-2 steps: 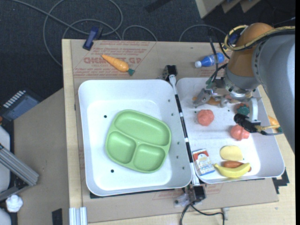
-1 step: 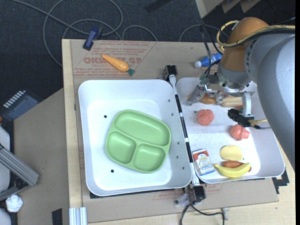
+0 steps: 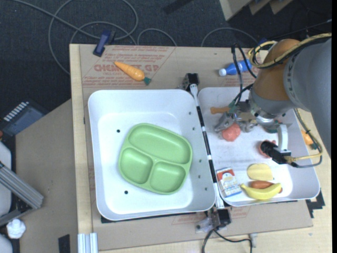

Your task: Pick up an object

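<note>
Over right bin (image 3: 305, 186): claw (image 3: 230, 121) low, prongs spread wide, straddling nothing yet. Pink-red lump (image 3: 230, 133) just below tips, likely target (bare floor around it, easy approach). Banana (image 3: 260, 192) and small carton (image 3: 227, 182) near front rim. Green divided tray (image 3: 155, 158) fills left bin (image 3: 100, 120).

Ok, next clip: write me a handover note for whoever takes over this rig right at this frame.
Pincer: low in the right bin, just above the pink-red lump; grip state unreadable from this view, nothing visibly held.
Right bin also holds a banana, a pale yellow piece, a small carton and a red item.
Left bin holds the green divided plate.
A toy carrot lies outside on the board.
Done: approach. Left: secure a grasp and lift.
</note>
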Robot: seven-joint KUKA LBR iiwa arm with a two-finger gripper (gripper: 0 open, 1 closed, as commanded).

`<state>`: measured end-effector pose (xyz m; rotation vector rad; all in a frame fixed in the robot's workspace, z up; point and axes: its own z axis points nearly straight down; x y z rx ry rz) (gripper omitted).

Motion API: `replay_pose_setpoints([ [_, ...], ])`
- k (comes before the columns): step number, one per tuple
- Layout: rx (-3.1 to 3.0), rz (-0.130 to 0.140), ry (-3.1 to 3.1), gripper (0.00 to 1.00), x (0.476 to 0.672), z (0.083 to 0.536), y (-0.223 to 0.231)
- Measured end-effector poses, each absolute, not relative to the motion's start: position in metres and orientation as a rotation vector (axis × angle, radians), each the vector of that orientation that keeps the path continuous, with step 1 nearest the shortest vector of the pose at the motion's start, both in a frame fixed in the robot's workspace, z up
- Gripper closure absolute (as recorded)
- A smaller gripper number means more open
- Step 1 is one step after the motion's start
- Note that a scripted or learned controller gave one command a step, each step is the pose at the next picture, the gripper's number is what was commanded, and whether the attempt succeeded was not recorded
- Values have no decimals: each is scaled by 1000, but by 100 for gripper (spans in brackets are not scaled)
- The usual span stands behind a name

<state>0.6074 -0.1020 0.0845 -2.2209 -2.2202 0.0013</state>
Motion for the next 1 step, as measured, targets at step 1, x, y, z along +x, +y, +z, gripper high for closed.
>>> replay_pose_setpoints([
  [1, -2223, -2, -2223, 100, 609, 95, -102],
])
